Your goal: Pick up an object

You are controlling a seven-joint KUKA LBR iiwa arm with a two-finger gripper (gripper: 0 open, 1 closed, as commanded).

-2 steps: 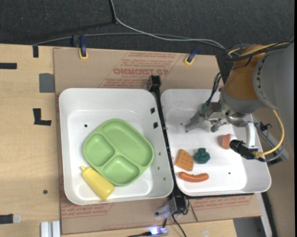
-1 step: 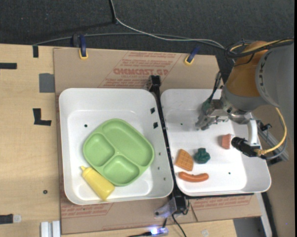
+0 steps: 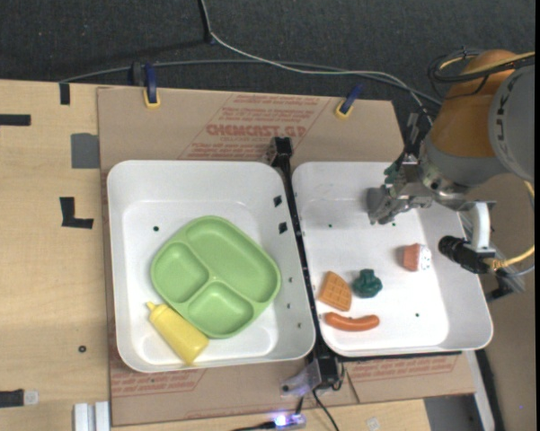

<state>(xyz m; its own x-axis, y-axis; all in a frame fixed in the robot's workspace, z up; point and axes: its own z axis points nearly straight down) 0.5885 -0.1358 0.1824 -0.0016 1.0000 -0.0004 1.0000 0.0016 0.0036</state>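
The right bin (image 3: 449, 326) holds a waffle-like orange square (image 3: 335, 291), a dark green toy (image 3: 368, 284), a red sausage (image 3: 350, 322) and a small pink-and-white piece (image 3: 413, 258). My gripper (image 3: 383, 206) hangs over the back of this bin, up and to the right of the green toy and left of the pink piece. Nothing shows between its fingers. The left bin (image 3: 130, 191) holds a green divided plate (image 3: 216, 276) and a yellow bottle (image 3: 176, 332) lying at its front left.
A black divider (image 3: 293, 227) runs between the two bins. Cardboard (image 3: 252, 124) lies under them, held by clips at the back. A cable (image 3: 278, 59) trails across the dark surface behind. The arm's orange band (image 3: 472, 97) sits at the right.
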